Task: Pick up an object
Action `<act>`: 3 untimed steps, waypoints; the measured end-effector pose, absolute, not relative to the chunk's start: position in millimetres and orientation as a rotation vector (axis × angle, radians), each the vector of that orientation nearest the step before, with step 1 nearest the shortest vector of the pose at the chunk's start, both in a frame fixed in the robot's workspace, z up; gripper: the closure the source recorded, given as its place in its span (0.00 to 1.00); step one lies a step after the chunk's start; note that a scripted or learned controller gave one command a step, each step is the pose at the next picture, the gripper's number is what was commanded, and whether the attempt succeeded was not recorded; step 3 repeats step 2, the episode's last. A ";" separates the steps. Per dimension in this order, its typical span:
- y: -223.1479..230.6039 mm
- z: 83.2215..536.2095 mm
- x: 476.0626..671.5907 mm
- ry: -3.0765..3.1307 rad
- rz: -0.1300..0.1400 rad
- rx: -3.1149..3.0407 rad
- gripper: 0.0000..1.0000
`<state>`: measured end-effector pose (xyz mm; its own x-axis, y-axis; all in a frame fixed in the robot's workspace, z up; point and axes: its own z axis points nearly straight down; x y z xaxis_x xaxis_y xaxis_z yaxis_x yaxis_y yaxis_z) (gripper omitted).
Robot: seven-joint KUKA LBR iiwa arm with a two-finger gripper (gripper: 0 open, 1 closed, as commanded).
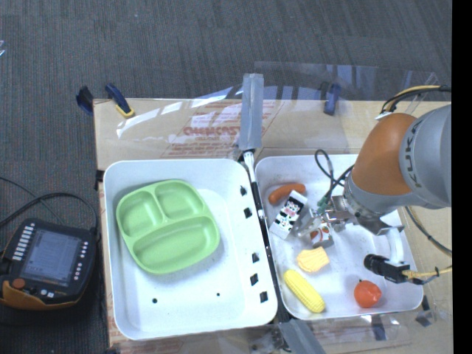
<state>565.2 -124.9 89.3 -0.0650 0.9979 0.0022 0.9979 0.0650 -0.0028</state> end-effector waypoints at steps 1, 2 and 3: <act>-125.2 98.0 564.8 -2.282 0.001 -2.149 1.00; -49.2 187.2 616.6 -2.291 0.001 -2.146 1.00; -49.2 187.2 616.6 -2.291 0.001 -2.146 1.00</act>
